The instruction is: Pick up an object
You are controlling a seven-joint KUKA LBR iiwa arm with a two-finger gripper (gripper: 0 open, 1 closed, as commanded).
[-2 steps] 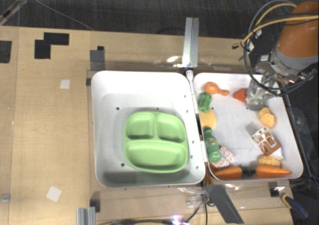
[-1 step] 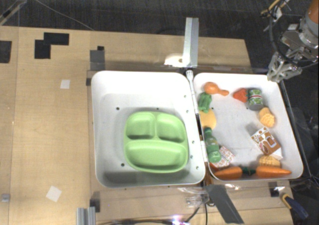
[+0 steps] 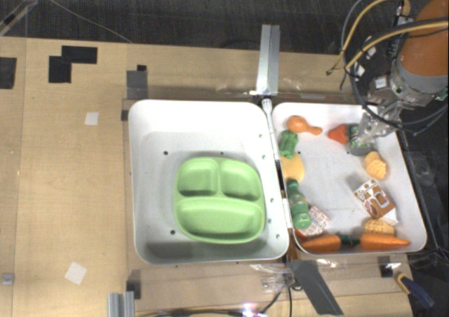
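Two bins on the tabletop — the right bin (image 3: 414,200) holds the toys. The pincer (image 3: 365,138) sits low at its far side, just beside a red piece (image 3: 339,133); can't tell its state. I'd centre over the red piece before closing — its neighbours sit well apart.

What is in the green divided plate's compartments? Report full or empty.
Empty. The green divided plate in the left bin shows bare green in all three compartments; the toy foods lie in the right bin.
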